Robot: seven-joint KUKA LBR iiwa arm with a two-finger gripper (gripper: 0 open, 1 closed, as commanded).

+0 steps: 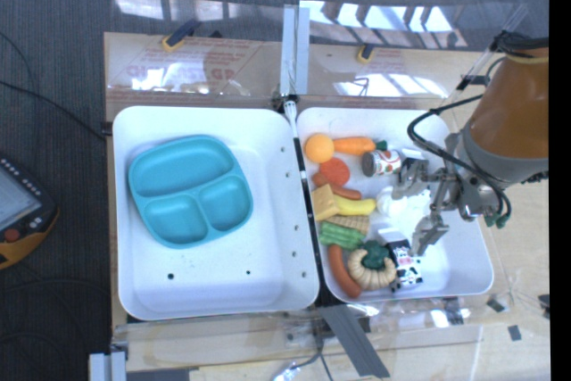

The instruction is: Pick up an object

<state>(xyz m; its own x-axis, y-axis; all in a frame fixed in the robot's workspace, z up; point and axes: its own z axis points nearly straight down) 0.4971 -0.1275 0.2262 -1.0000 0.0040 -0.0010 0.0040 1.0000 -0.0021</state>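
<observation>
My open, empty claw (419, 205) hangs over the right shallow white plastic bin (464, 277) on the wooden table (522, 317); dark grey carpet (53, 13) surrounds the table.

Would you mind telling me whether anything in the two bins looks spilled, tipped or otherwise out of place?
Nothing looks spilled or damaged. The toy food is heaped along the left side of the right bin, and the small can lies on its side there. The blue divided plate sits at a slant in the left bin.
</observation>
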